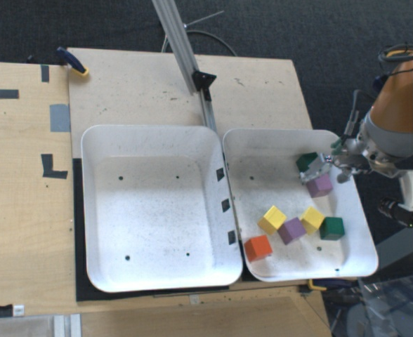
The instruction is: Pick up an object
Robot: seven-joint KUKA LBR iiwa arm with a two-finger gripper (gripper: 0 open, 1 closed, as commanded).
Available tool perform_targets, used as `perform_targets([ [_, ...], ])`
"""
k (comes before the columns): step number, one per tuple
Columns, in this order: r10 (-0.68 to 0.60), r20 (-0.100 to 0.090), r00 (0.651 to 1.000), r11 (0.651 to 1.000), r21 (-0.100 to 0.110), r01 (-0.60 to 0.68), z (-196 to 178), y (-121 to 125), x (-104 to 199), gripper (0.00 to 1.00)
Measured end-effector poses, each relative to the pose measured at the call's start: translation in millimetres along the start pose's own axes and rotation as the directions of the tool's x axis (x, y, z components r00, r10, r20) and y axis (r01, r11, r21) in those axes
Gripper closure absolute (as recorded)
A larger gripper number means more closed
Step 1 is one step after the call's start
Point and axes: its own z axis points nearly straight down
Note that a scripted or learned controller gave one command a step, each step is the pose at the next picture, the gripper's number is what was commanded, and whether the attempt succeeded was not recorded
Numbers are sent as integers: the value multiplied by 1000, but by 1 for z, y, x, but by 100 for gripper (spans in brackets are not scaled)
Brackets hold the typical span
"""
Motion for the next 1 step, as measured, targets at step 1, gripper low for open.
perform_targets([
  [1,0,9,1000,1000,-22,0,93,54,-24,0],
])
